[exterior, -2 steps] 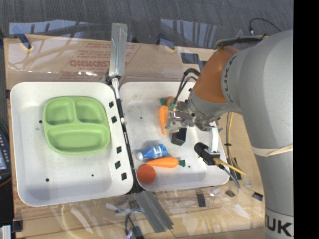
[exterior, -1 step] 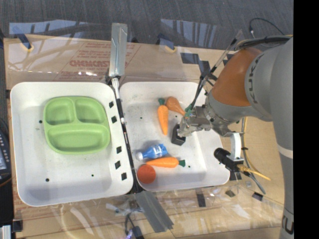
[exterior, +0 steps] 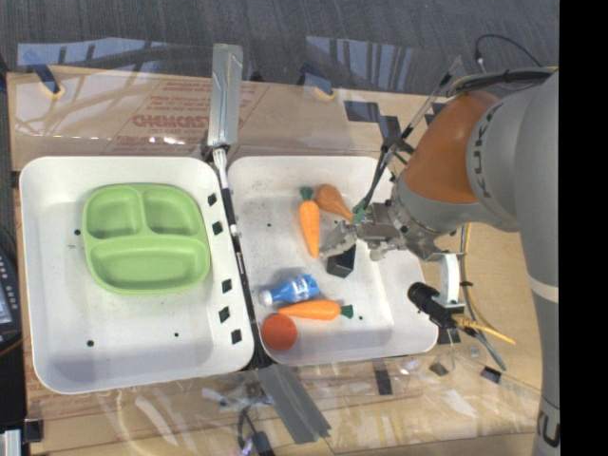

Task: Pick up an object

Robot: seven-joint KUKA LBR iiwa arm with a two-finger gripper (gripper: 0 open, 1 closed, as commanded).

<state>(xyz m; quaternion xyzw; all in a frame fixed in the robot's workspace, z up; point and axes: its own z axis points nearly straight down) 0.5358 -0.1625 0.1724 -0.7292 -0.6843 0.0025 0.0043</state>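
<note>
Gripper (exterior: 340, 251) is down in the right bin (exterior: 380, 326), just beside the upright carrot (exterior: 310, 227), probably lining up a grab. Can't tell how open it is.

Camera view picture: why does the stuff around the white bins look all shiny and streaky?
In the camera view, light glares off clear plastic sheeting over the cardboard behind the bins, making pale streaks. The right bin looks evenly lit, with soft shadows beside the carrots. The tool looks dark and slightly blurred.
</note>
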